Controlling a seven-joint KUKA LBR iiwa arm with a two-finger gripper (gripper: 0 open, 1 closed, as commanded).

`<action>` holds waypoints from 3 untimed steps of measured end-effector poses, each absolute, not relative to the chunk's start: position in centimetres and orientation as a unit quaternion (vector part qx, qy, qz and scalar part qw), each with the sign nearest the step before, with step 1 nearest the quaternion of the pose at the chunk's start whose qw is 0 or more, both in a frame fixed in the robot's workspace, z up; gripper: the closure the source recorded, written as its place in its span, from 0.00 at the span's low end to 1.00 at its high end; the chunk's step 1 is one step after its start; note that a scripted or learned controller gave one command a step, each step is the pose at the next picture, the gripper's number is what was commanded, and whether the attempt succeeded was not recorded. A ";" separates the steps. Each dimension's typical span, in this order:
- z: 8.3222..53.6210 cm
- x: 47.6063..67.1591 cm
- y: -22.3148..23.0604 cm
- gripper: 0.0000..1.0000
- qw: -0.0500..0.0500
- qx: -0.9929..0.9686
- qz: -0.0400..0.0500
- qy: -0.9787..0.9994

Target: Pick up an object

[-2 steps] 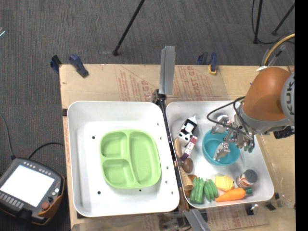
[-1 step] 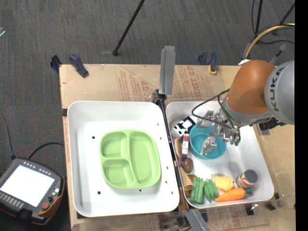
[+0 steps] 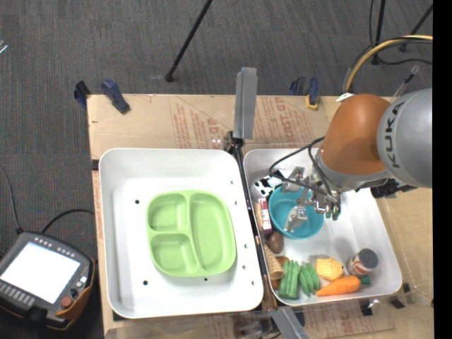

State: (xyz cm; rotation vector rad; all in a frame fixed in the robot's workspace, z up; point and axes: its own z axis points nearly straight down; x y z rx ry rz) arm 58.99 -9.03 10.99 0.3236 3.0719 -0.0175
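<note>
Far lower left of the frame there's a pendant (image 3: 44,277) with a lit screen sitting on the dark floor. Next over is the left bin (image 3: 120,182), and lying flat in its middle is a green tray (image 3: 191,233) with three compartments.

The right bin (image 3: 374,249) has all the small stuff. Along its left wall there's a dark packet (image 3: 264,215) and a brown round thing (image 3: 275,242) just below it. A blue bowl (image 3: 296,217) sits in the upper-left part of that bin, with a black-and-white item (image 3: 267,185) peeking out at its upper left. Along the bottom edge, left to right: a cone (image 3: 275,265), two green pods (image 3: 298,278), corn (image 3: 328,267), a carrot (image 3: 340,286) and a can (image 3: 361,262).

The gripper (image 3: 300,214) comes in from the right and hangs right over the bowl, fingers pointing down into it. They look slightly apart with nothing between them, though it's small and hard to be sure.
</note>
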 end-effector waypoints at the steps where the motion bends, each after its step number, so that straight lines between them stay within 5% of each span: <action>1: 10.3 63.8 -11.8 0.00 -0.003 0.099 -0.005 0.995; 2: 10.2 60.8 -21.6 0.00 0.010 0.122 -0.001 0.993; 3: 10.1 61.1 -19.3 0.00 0.013 0.098 -0.003 0.995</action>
